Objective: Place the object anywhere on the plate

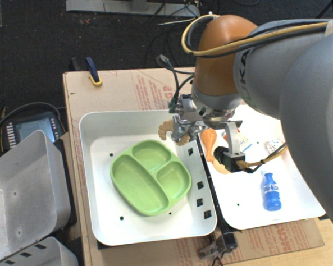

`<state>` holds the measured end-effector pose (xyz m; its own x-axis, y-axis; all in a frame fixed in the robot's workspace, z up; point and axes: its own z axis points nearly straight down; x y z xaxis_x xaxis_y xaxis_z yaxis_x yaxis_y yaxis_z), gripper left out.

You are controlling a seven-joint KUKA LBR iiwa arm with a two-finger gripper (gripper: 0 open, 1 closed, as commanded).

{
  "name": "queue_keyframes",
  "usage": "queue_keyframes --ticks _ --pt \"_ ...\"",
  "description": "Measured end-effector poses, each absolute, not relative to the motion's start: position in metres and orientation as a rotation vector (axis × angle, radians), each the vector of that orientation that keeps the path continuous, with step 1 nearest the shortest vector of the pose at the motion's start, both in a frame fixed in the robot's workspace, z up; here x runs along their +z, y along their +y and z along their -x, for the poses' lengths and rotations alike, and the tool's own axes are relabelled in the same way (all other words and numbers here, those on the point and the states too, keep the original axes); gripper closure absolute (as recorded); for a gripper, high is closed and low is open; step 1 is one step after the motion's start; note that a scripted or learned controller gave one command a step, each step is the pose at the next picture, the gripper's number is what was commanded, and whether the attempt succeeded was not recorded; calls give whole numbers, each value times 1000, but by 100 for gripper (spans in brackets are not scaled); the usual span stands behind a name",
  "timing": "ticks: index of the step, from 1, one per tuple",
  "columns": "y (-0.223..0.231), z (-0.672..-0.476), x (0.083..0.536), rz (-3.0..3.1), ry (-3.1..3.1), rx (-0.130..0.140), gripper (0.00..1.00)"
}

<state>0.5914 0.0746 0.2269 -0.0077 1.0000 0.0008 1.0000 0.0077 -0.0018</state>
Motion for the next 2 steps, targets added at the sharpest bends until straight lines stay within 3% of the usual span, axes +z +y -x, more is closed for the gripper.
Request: queue_keyframes --ticks 1,2 --pt "127 -596 222 2212 -2230 -2 100" --pt "124 -596 222 2218 -2225 1 0"
